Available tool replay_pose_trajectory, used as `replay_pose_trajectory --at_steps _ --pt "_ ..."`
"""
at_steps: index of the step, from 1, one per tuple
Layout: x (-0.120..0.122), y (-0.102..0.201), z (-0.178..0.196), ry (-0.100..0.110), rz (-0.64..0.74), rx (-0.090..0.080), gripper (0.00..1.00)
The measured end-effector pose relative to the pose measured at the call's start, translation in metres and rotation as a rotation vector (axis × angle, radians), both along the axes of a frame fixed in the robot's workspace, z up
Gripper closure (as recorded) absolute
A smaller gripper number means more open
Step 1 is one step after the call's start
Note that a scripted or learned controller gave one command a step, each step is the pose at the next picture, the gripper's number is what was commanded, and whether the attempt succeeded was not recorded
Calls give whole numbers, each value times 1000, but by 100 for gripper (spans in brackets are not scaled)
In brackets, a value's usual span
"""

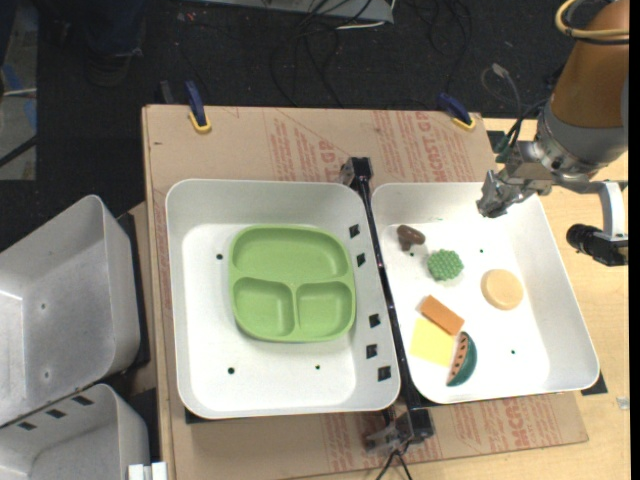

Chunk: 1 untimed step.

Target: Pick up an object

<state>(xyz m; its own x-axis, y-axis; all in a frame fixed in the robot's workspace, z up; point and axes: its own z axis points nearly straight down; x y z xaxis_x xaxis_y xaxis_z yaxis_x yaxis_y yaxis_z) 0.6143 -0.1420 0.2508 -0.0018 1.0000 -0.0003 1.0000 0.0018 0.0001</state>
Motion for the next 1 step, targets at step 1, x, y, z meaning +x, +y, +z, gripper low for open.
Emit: replay_pose_trajectory --at_steps 1 --pt "0 0 0 0 0 0 0"
